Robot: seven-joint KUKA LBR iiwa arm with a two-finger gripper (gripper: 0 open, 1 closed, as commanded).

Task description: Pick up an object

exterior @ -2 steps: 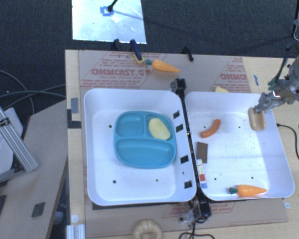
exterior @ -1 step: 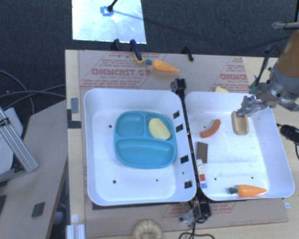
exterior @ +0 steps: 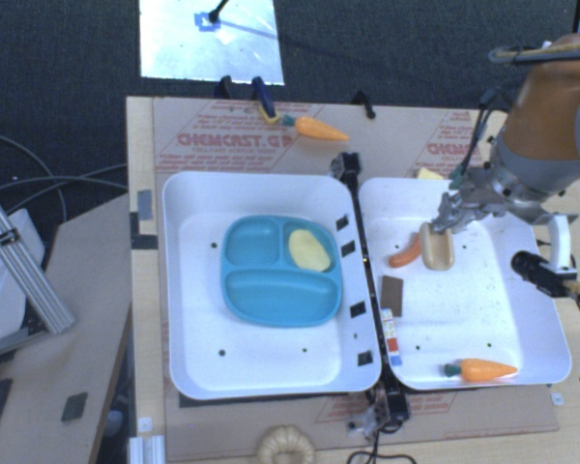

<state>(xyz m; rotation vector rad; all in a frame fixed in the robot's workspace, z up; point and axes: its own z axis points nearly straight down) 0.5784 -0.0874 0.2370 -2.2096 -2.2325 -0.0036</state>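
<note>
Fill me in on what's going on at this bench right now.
A grey robot arm reaches in from the right, its gripper low over the right bin, right at a tan bun-like piece beside a small orange sausage shape. Whether it grips the piece can't be told. A toy carrot and a brown block also lie there. The left bin holds a blue divided plate with a yellow item.

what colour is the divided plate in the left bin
Light blue: the divided plastic plate shows best in the camera view.
</note>
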